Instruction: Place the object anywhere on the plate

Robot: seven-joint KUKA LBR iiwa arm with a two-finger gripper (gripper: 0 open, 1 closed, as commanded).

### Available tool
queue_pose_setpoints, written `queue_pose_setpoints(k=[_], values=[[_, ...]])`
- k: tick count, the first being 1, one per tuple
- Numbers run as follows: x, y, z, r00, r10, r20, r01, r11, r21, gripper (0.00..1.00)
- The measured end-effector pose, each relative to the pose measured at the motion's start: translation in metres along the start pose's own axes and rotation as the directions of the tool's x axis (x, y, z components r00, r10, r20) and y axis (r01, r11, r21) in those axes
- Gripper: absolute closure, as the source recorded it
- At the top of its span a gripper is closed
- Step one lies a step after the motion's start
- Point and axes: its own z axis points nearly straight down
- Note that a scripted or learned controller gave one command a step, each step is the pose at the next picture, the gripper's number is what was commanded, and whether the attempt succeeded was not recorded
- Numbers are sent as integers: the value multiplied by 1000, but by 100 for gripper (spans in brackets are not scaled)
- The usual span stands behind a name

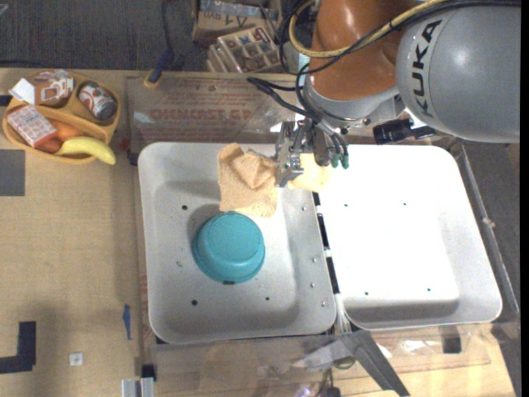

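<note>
At the left bin's (165,304) far edge, the gripper (291,165), closed, pinches the tan cloth (245,182) beside the teal bowl (230,246).

On the worktop (74,263) two shallow white bins sit side by side, the left bin (165,304) and the right bin (413,246) touching along their inner edges. At the far left corner an orange tray (16,131) holds a banana (87,148), small packets and a tin. Cardboard boxes (235,23) stand beyond the far edge.
</note>
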Motion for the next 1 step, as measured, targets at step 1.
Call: queue_pose_setpoints(k=[1], values=[[0, 0, -1, 1000, 0, 1, 0, 1000, 0, 0]])
